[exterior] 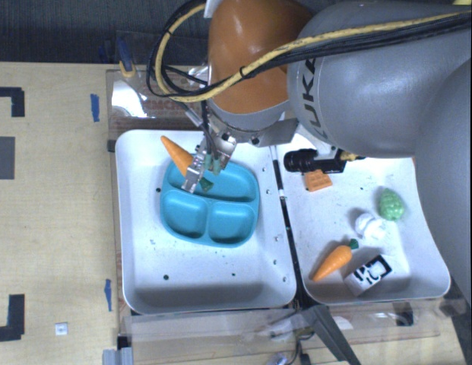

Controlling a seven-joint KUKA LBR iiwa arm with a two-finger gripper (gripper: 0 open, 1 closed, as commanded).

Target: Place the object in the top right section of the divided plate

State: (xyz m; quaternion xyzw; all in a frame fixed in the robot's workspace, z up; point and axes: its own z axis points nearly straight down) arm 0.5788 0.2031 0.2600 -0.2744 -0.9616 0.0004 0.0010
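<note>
A blue divided plate (220, 219) lies in the left white bin (144, 265), with one long section at the top and two smaller ones below. My gripper (204, 167) hangs over the plate's top left rim. It is shut on an orange toy carrot (176, 152), gripping it near its green leafy end. The carrot's tip points up and left, out past the plate's edge. The arm's orange band and grey body hide the bin's far edge.
The right bin (418, 280) holds a second carrot (332, 261), a green lump (391, 204), a white lump (369, 226), a black-and-white cube (370, 271) and a small orange block (318, 181). The wooden bench (49, 204) lies to the left.
</note>
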